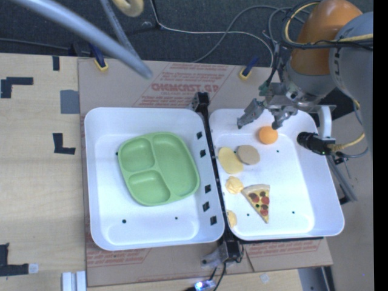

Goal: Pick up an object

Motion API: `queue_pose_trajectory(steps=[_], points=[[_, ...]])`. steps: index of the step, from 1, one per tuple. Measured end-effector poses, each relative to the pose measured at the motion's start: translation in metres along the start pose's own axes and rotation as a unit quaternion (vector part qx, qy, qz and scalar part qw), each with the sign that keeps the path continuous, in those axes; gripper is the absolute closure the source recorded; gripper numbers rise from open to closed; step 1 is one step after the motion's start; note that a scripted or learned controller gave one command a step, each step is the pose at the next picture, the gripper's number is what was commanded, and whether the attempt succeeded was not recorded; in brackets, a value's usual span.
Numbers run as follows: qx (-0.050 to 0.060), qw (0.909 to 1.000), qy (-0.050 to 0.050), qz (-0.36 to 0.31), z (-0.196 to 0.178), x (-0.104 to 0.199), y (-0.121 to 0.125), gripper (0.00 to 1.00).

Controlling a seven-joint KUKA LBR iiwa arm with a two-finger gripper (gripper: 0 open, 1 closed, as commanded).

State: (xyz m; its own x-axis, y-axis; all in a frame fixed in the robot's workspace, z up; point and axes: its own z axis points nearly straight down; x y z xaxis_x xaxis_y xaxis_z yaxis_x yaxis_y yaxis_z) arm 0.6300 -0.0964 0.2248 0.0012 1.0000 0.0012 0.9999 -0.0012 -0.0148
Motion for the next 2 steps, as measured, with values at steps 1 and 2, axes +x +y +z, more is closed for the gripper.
queue_pose_trajectory(steps=[1,2], points=[[-0.007,1.0,-0.001,-0.001,-0.008,0.0,0.002,0.0],[-0.005,1.0,-0.001,-0.001,0.037,0.005,-0.002,0.0]])
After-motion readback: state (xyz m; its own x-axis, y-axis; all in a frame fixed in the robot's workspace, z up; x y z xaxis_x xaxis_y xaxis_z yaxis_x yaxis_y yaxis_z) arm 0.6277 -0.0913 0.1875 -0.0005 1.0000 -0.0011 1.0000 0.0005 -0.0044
